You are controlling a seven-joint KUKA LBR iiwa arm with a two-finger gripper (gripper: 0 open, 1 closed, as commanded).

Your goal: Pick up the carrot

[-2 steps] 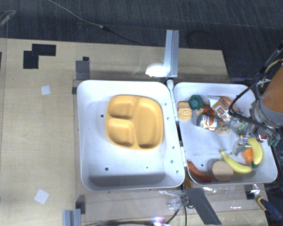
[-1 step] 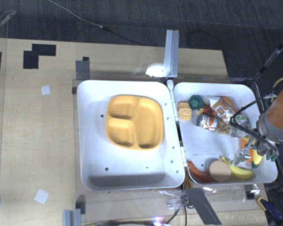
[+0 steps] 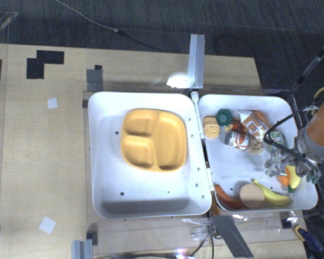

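Note:
The carrot (image 3: 284,179) is a small orange piece near the right wall of the right bin (image 3: 227,169), with a yellow-green bit beside it. My gripper (image 3: 279,167) reaches in from the right and hangs right over the carrot, partly covering it. From this slant I cannot see whether the carrot is between the jaws or just below them. The arm's orange band shows at the right edge of the view.
The right bin also holds a banana (image 3: 273,195), a beige round piece (image 3: 252,195), a red sausage-like item (image 3: 227,197), an orange-white carton (image 3: 254,125), a can (image 3: 235,138), a green item (image 3: 224,116) and a yellow cracker (image 3: 210,127). A yellow divided plate (image 3: 154,139) lies in the left bin (image 3: 105,161).

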